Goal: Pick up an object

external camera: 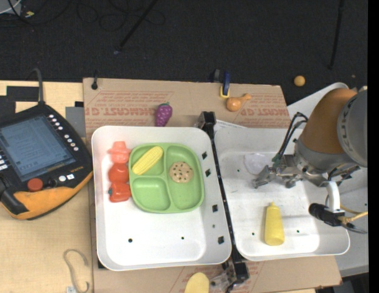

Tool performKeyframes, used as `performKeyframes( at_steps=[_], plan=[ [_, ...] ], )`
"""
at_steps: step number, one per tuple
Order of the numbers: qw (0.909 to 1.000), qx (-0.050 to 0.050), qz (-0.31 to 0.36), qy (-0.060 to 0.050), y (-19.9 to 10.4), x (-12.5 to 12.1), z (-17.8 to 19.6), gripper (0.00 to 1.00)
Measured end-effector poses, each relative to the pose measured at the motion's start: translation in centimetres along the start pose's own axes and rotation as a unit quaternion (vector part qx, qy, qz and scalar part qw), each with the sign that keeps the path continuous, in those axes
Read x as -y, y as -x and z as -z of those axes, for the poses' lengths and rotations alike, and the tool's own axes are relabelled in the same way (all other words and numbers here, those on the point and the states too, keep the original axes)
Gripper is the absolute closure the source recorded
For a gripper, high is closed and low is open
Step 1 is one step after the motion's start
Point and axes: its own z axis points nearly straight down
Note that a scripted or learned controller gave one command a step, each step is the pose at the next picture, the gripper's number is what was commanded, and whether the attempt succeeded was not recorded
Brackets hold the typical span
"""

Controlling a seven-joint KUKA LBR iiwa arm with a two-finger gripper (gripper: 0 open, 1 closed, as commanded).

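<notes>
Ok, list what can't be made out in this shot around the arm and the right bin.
- End effector, camera view: its small dark parts blur together over the right bin, so whether it holds anything cannot be told.
- Pale patch beside it: too faint to identify.
- Arm: cut off by the right edge.
- Yellow bottle: any label is too small to read.

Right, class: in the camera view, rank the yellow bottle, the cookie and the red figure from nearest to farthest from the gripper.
1. Yellow bottle, right bin, just below the gripper.
2. Cookie, left bin, in the green tray's right compartment.
3. Red figure, left bin, beyond the tray's far left side.
</notes>
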Motion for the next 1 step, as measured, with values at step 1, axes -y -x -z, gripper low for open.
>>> performKeyframes(
  at_steps=[1],
  plan=[
    [1.0,0.0,-0.002,0.001,0.13,-0.05,1.28,1.0]
  ],
)
